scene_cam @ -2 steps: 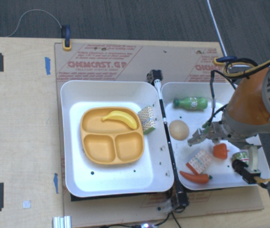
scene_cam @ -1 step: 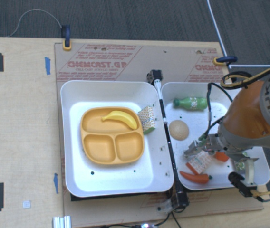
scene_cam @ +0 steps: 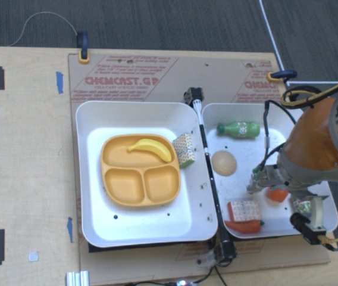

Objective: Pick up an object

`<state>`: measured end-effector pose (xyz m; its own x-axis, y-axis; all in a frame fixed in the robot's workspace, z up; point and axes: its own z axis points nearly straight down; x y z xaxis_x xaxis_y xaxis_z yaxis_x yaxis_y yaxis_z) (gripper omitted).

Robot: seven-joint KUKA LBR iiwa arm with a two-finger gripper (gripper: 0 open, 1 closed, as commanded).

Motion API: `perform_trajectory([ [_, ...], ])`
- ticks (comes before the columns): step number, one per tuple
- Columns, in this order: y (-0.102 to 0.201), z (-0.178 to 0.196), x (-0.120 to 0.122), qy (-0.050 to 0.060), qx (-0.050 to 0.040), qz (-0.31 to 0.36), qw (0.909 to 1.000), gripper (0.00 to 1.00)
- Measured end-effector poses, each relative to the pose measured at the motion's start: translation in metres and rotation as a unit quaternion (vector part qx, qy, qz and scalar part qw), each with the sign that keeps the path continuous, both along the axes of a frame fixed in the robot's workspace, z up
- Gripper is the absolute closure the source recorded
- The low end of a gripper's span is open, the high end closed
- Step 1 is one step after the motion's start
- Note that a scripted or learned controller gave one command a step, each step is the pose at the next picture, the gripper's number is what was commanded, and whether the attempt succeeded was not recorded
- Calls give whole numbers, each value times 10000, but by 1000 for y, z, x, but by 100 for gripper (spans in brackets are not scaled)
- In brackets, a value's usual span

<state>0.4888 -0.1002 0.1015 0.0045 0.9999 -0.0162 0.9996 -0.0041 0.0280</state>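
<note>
The gripper (scene_cam: 263, 182) hung low in the right bin (scene_cam: 240, 113); its grip state could not be told. A small glossy red object (scene_cam: 278, 195) lay just beside it, near the smooth white rim.

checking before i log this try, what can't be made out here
- Gripper, camera view: the arm's wrist covers its fingers, so open or shut is unclear.
- Orange thing under the gripper: mostly hidden by the arm; held or not is unclear.
- Packet label: too small to read.

Robotics lab: clamped bench (scene_cam: 26, 159), cabled arm (scene_cam: 318, 142).
</note>
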Motion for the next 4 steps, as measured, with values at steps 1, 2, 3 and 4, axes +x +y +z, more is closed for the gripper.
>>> perform_trajectory([
  [1,103,83,-1,132,89,29,9999,100],
  [2,35,83,15,129,74,20,9999,100],
  [3,36,83,15,130,75,23,9999,0],
  [4,6,5,35,151,84,18,9998,0],
])
